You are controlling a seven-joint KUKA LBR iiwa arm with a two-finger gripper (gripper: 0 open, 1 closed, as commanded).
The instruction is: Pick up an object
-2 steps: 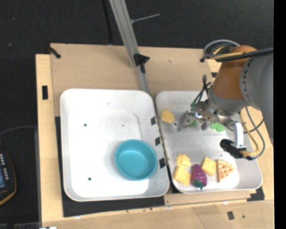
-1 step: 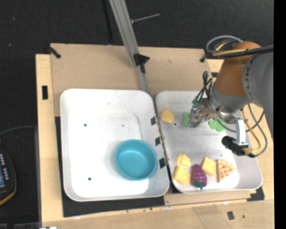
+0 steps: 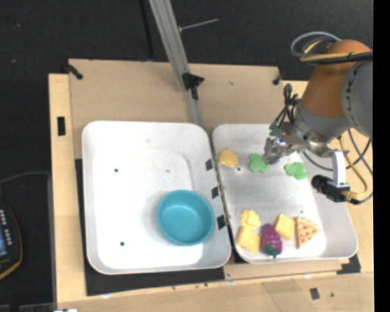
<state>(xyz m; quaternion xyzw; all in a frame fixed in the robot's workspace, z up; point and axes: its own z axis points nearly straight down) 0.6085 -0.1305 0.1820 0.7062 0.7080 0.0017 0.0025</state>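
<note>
Reaching in from the right, the grey arm with its orange band puts the pincer (image 3: 273, 149) low over the far part of the right bin (image 3: 331, 239), just above a green piece (image 3: 258, 164); wrist and cabling hide the tips, so I cannot tell whether it is spread or pressed together, or whether it touches the piece. A second green piece (image 3: 295, 169) lies just to the right, a yellow round piece (image 3: 229, 158) to the left by the bin wall. Near edge of that bin: yellow blocks (image 3: 249, 229), a purple grape-like toy (image 3: 271, 238), another yellow block (image 3: 285, 225) and a pizza-slice toy (image 3: 305, 231), bunched too tight to separate cleanly. Left bin (image 3: 117, 148) holds a blue bowl (image 3: 185, 216). Both bins sit on a light wooden table (image 3: 130, 90) over dark floor; a metal pole (image 3: 172, 41) slants in from the far side, and a handheld screen unit (image 3: 0, 236) is cut off at the left edge.
</note>
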